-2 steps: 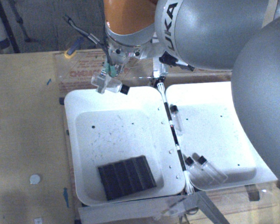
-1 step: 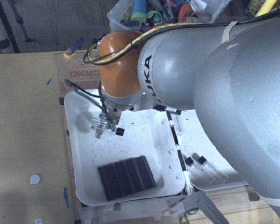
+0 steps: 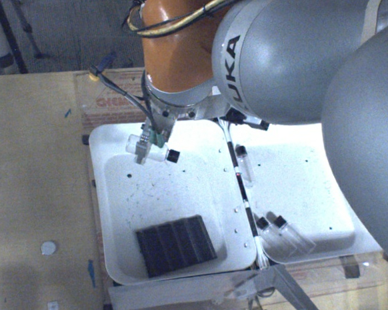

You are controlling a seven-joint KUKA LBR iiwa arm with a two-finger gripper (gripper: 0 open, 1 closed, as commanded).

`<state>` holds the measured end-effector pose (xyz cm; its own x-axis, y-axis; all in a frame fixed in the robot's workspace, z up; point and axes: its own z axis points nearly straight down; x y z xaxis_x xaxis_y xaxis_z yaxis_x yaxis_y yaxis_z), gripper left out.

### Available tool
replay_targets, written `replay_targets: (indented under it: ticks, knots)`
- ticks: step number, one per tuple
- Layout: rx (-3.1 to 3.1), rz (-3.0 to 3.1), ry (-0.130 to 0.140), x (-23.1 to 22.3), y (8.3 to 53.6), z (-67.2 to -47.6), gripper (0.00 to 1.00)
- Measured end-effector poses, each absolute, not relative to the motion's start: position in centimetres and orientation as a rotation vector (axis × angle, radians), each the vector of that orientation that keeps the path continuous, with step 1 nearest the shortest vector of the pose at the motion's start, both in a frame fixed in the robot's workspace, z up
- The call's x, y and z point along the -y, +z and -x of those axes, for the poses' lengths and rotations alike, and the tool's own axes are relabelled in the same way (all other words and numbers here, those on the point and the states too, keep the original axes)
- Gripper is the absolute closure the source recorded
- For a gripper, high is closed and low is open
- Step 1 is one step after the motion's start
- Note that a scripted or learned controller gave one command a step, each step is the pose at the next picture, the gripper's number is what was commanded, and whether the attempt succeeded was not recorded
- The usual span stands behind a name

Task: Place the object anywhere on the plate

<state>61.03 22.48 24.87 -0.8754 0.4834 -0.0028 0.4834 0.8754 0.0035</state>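
My gripper (image 3: 154, 142) hangs over the far part of the left bin (image 3: 111, 211), reaching down from the orange-banded wrist. A clear vial with a black cap (image 3: 155, 152) lies crosswise at the fingertips, and the fingers are closed on it, cap pointing right. It sits above the bin floor near the back wall. The plate (image 3: 176, 244), a dark ribbed rectangle, lies flat in the near part of the same bin, well in front of the gripper and slightly to its right.
The right bin (image 3: 302, 176) holds two more clear capped vials (image 3: 278, 226) at its near left corner and another vial (image 3: 242, 159) beside the divider. The big grey arm covers the upper right. Bare wooden bench lies to the left.
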Motion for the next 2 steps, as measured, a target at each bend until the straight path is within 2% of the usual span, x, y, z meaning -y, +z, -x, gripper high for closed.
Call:
replay_targets:
  ticks: [1, 2]
  knots:
    - [-3.025, -0.832, 0.004, -22.5, 26.0, -65.8, 1.0]
    - [-3.02, -0.827, 0.01, -22.7, 27.2, -65.9, 1.0]
